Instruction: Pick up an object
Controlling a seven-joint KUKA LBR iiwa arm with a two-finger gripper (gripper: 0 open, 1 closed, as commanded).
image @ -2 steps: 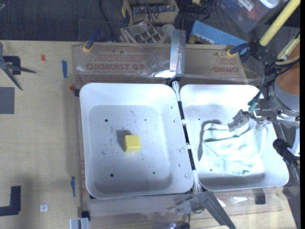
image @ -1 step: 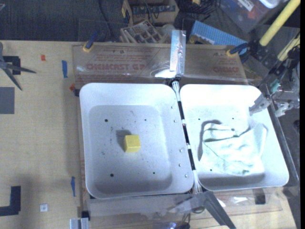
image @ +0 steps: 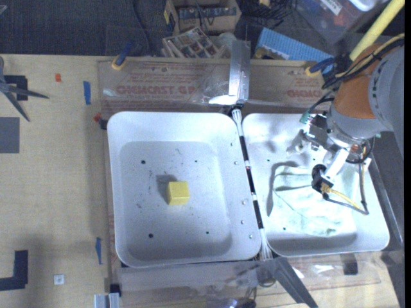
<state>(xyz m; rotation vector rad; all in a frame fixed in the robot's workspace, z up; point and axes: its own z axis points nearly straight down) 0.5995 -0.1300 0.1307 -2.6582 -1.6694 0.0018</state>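
Observation:
A small yellow cube (image: pixel 178 192) lies near the middle of the left bin (image: pixel 128 133), alone on its floor. My gripper (image: pixel 303 140) hangs over the upper part of the right bin (image: pixel 276 124), far to the right of the cube and apart from it. The grey arm with its orange band (image: pixel 352 101) reaches in from the right edge above that bin. I see nothing held at the gripper.
The right bin's floor shows thin dark curved lines (image: pixel 282 172) and a faint greenish smear (image: pixel 311 218). A raised divider (image: pixel 249 178) separates the two bins. Cardboard (image: pixel 167 85) and clutter stand behind the bins; wooden bench (image: pixel 51 172) lies to the left.

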